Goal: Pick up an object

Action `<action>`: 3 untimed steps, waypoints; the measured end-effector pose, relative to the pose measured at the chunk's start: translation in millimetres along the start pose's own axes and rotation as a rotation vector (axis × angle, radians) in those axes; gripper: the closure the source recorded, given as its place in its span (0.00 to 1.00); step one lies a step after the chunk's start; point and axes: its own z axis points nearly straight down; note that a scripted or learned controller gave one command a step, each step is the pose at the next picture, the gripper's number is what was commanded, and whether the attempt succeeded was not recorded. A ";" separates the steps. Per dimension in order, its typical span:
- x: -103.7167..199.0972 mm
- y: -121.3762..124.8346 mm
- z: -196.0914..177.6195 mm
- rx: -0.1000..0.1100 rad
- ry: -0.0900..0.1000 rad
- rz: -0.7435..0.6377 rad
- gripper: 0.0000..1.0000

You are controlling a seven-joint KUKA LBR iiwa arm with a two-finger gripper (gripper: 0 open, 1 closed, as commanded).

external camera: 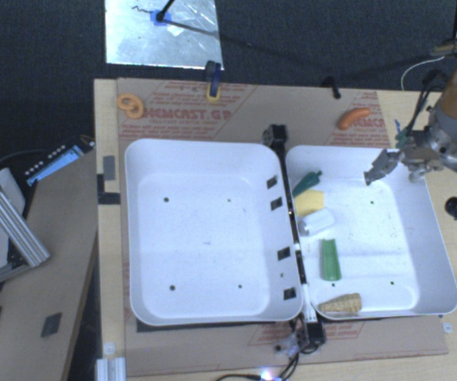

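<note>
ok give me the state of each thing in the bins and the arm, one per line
gripper: above the right bin's upper right part, nothing seen held
right bin: holds five objects along its left side
green piece: lying tilted, topmost
yellow block: lying flat
white piece: lying flat below the yellow block
green bar: lying lengthwise
tan cone: on its side at the bottom edge
left bin: upright

Dark carpet (38, 46) is covering the floor across the top of the frame. A shiny metal sheet (163, 22) is lying on it at upper left. A wooden bench (62, 236) is filling the lower part.
</note>
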 end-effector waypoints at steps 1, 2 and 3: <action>0.2 1.1 -11.2 -0.004 0.000 -0.003 1.00; 33.5 -15.0 -131.0 -0.014 -0.002 -0.005 1.00; 82.7 -28.2 -227.6 -0.013 0.000 -0.006 1.00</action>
